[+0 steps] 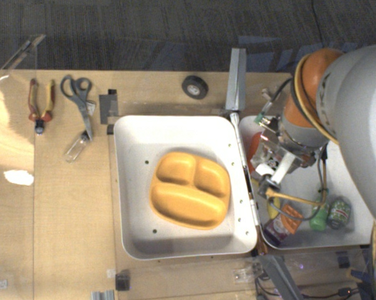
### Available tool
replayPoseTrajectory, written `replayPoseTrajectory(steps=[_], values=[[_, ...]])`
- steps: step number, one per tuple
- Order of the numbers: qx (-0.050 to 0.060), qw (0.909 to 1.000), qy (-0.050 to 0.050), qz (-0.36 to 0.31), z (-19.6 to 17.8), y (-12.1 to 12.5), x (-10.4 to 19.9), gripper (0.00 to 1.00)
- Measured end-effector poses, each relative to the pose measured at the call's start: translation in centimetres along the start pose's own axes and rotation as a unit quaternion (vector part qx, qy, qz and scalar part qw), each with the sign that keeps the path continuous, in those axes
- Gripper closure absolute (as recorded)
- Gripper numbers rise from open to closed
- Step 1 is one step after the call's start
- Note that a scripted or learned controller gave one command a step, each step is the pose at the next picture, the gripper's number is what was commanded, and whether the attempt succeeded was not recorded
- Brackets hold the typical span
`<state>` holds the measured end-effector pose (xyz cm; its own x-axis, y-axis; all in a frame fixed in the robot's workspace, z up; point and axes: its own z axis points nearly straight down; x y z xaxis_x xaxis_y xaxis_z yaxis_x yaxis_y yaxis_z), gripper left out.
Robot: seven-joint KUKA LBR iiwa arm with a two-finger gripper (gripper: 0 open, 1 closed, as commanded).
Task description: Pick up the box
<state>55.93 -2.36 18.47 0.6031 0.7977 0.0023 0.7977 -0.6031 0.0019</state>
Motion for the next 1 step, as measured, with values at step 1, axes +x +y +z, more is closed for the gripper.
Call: replayPoseTrajectory(steps=[1], values=[[0.001, 0.9915, -0.001, 0.130, 0.10, -4.73, 2.40, 1.00]])
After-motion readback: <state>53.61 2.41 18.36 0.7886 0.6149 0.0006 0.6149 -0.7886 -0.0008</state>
